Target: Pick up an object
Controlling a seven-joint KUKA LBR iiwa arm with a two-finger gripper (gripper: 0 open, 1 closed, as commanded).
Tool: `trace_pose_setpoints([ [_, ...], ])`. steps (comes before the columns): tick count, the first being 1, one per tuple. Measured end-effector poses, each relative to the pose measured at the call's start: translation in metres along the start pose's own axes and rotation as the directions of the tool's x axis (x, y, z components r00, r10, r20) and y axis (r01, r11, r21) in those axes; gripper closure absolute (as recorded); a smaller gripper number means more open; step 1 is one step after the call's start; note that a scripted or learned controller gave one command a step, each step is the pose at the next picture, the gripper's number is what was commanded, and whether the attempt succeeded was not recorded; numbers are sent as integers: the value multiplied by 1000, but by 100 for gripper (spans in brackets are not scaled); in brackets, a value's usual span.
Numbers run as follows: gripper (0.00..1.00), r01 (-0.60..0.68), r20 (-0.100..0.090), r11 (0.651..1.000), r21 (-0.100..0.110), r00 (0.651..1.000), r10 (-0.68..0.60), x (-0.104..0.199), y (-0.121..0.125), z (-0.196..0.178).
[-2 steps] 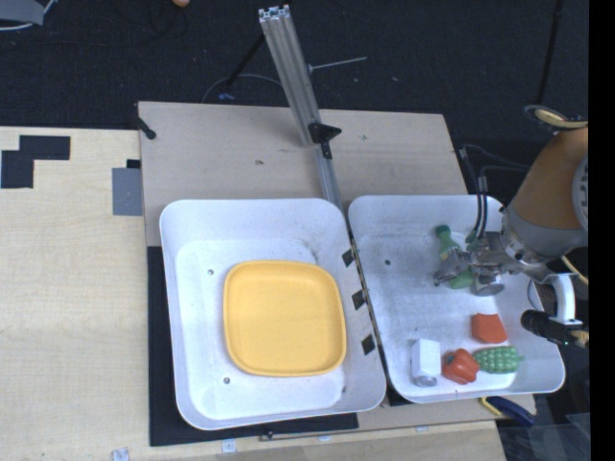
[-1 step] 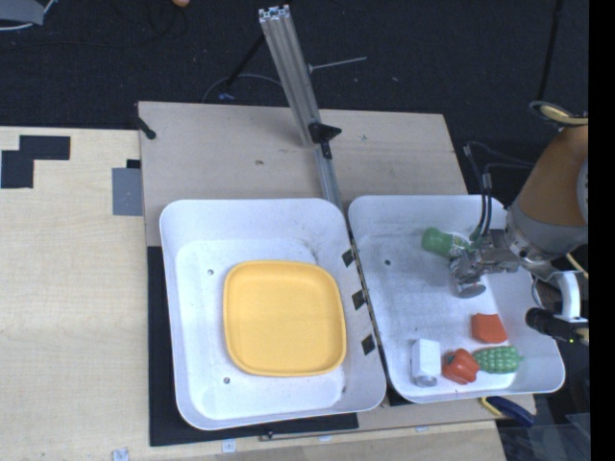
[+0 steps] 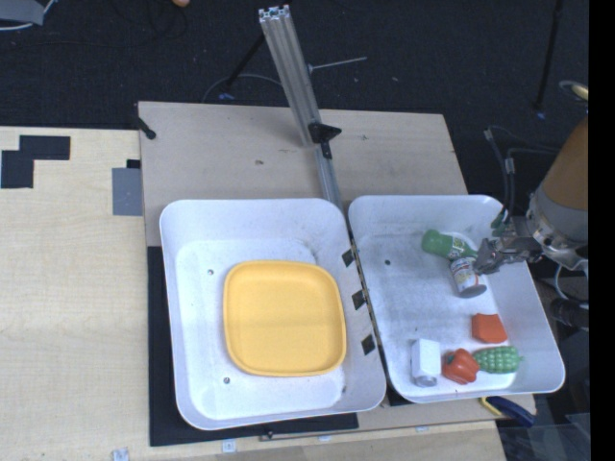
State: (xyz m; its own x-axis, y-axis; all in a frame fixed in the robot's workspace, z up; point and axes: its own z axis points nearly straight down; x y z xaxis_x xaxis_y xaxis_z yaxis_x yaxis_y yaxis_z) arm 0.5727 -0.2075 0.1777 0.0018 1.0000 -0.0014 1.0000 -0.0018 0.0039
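**Reaching into the right bin: gripper at a small can**

Reaching in from the right edge, the arm [image 3: 567, 185] places its gripper [image 3: 480, 260] just above the small silver can [image 3: 466, 278] near the right bin's [image 3: 404, 224] right wall. Whether the claw is spread or pinching cannot be told from this view. The left bin [image 3: 192, 248] carries a yellow plate [image 3: 284, 317], centred. Beside the can, toward the far edge, lies a green object [image 3: 439, 243]. Near the front right corner sit an orange block [image 3: 489, 328], a green textured piece [image 3: 497, 358], a red item [image 3: 460, 366] and a white box [image 3: 425, 361], close together.
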Motion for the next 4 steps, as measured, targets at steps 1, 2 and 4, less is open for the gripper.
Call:
trace_pose_setpoints([
  [1, 100, 2, -1, 1000, 0, 1000, -2, 10, 1, -50],
  [2, 100, 1, -1, 1000, 2, 1000, -1, 9, 1, -79],
  [4, 100, 6, -3, 1000, 4, 1000, -6, 122, 5, -85],
])
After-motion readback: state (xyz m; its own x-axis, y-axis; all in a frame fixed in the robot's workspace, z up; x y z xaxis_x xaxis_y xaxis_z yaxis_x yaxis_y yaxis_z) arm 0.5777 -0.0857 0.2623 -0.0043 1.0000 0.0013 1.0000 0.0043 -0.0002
